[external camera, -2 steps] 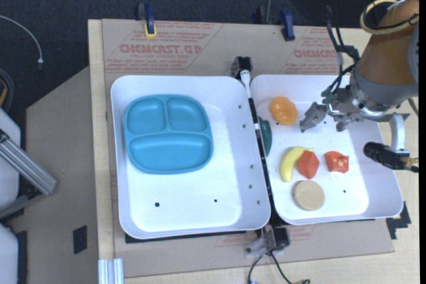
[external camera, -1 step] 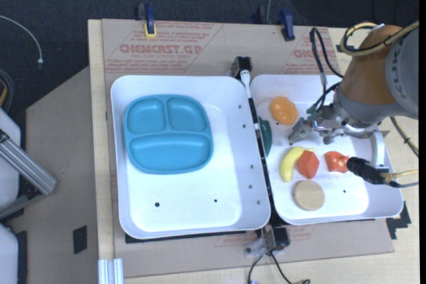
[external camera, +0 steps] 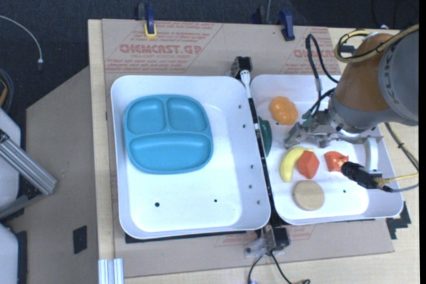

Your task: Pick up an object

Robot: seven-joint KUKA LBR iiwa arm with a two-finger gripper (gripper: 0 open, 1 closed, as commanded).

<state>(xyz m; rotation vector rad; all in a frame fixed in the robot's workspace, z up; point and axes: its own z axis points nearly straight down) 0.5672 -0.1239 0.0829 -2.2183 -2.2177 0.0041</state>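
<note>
So the arm came in from the right, and its gripper hung low over the right bin, which I'll use as my anchor for everything. From where I stood the metal fingers looked splayed out, with nothing between them that I could see, so no object was in its grasp. Inside that bin, an orange fruit sat toward the far left part, just up and left of the gripper. A yellow banana lay near the bin's middle left, curved and pointing toward the near side, with a red-orange piece touching it or as good as touching on its right. Another smaller red piece was a bit further right, near a black part of the tool with a cable. A round tan disc, cookie-looking, rested at the near edge of the bin, just below the banana and the red-orange piece. Something dark green was tucked against the bin's left wall, half hidden by the rim, couldn't tell what it was. Left of that bin, touching along the shared edge, was the left bin, holding a blue divided plate in its far left area.
</note>
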